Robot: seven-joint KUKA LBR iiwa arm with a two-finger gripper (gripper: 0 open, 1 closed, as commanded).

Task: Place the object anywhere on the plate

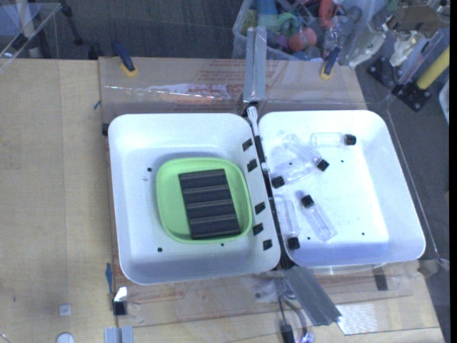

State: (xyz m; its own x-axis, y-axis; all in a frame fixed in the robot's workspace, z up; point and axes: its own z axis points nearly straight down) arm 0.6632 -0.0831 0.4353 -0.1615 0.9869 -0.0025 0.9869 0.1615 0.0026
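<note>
A square green plate (166,191) lies in the middle of the left white bin (132,145). A black ridged rectangular block (208,204) rests flat on the plate, slightly turned, its near end reaching toward the plate's front right rim. In the right white bin (378,199) lie several clear plastic vials with black caps, among them one at the back (330,140), one near the middle (318,220) and one by the dividing wall (287,224).
Black clips (258,207) line the seam between the two bins. A clear box of colourful toys (300,13) stands behind the bins. Wooden bench top (50,191) stretches to the left, and grey tape (310,299) lies at the front.
</note>
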